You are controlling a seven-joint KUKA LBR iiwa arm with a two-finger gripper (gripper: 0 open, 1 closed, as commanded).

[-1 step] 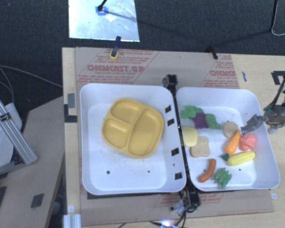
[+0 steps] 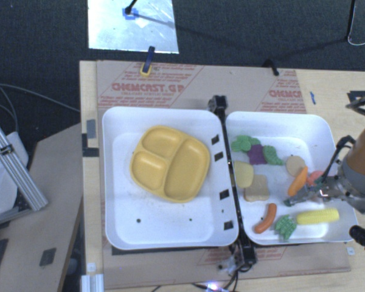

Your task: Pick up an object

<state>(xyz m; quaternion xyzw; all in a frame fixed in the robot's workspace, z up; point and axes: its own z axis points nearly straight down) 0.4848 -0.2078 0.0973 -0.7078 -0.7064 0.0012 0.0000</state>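
Dark carpet rings the table [image 2: 188,81]. At the right bin [image 2: 316,126], my fingers [image 2: 299,194] sit beside the orange carrot [image 2: 298,180], above the corn cob [image 2: 317,216]; grip state unclear. Crowded toys could deflect me, so I'd close on nothing.

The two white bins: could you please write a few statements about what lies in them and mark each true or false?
1. The yellow three-compartment plastic plate lies in the left white bin. True.
2. The yellow toy corn cob lies in the left bin. False: it lies in the right white bin.
3. The end effector is over the right bin, near the orange toy carrot. True.
4. The red toy sausage rests on the plate. False: it lies on the right bin's floor.
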